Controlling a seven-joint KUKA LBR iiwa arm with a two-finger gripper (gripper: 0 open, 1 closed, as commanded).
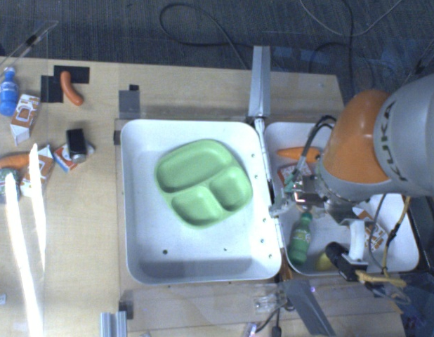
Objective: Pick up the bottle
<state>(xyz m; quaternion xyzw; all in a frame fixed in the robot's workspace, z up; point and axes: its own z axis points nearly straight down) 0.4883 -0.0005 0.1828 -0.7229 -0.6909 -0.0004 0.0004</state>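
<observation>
A green bottle point(300, 236) lies in the right bin point(410, 258), near its front left corner, with its cap pointing toward the back. My gripper point(301, 194) hangs just above the cap end, under the grey and orange arm that reaches in from the right. The wrist hides its tips, and no object shows between them. The bottle rests on the bin floor.
An orange carrot point(296, 153) lies at the back of the right bin, and a yellow item point(321, 261) sits beside the bottle. The left bin point(140, 244) holds a green divided plate point(204, 181). A small blue bottle point(8, 91) and other loose items lie on the bench at far left.
</observation>
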